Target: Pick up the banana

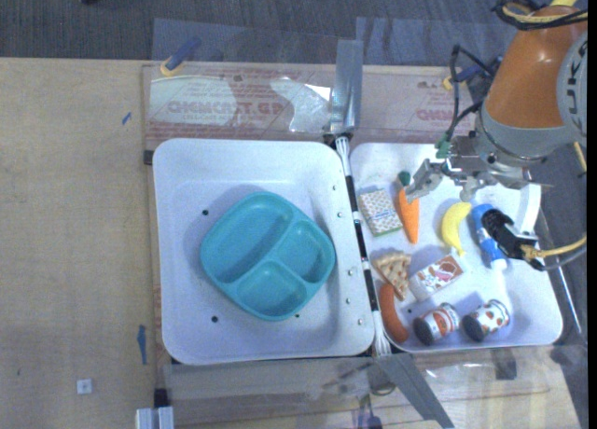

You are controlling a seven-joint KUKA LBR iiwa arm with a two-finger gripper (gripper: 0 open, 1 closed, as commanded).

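Currently, largest to smallest:

Bench (pixel 65 231): two white bins are being carried side by side on it.

Left bin (pixel 177 175): a teal divided plate (pixel 268 256) is being held near its middle.

Arm (pixel 532 73): it is being reached in from the right, its orange band being shown above the right bin's far corner.

Right bin (pixel 550 325): small toy foods are being kept in it, crowded together.

Gripper (pixel 446 175): it is being held over the far part of the right bin, between the carrot and the banana; nothing is being seen between the fingers, and whether they are spread or closed cannot be told.

Blue bottle (pixel 489 239): it is being left lying just right of the banana.

Carrot (pixel 409 214): it is being left lying just left of the banana.

Banana (pixel 453 228): it is being left lying in the right bin, curved, just below the gripper. Judged a light, stiff plastic toy with a smooth, somewhat slippery skin; it is probably best taken across its narrow middle, the fingers being set to either side of the curve, clear of both neighbours.
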